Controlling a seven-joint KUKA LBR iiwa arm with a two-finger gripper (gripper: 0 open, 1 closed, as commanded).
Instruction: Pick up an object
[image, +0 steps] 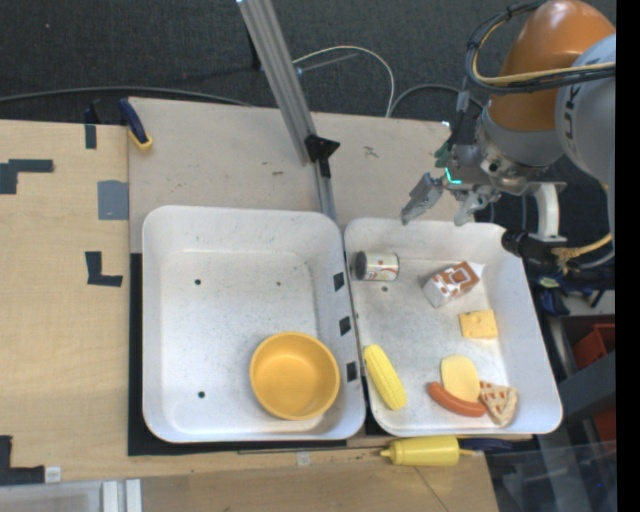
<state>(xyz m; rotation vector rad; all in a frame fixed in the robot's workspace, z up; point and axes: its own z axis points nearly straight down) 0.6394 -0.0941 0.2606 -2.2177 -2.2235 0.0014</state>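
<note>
A: Gripper (444, 205)?
B: Above the far edge of the right bin (525, 290), nothing between the fingers. Jaws spread, two grey fingers splayed apart, one toward the left, one toward the right. Grey arm (590, 90) with the orange band comes in from the upper right.

A: Task things, looks?
B: Any object counts. Closest to the gripper: small can (377, 266), lying on its side, silver body, dark end facing left, at the far left of the right bin beside the divider. Next, a little white carton (450, 283) with red-orange print, tilted, right of the can, well apart from it.

A: Rest of the right bin?
B: Yellow cheese-like block (479, 324) near the right wall. Corn cob (384, 377), yellow, lying near the left wall, front half. Pale yellow rounded piece (460, 378) touching a red sausage (456, 399) just in front of it. Waffle-patterned wedge (498, 402), tan with a red edge, beside the sausage at the front right corner.

A: Left bin (180, 300)?
B: Yellow bowl (293, 374), upright, front right corner. A few dark specks on the floor.

A: Outside the bins?
B: Yellow mustard-type bottle (427, 452) lying on the bench in front of the right bin, just beside its front rim. Grey metal pole (285, 80) slants down to between the bins at the back.
</note>
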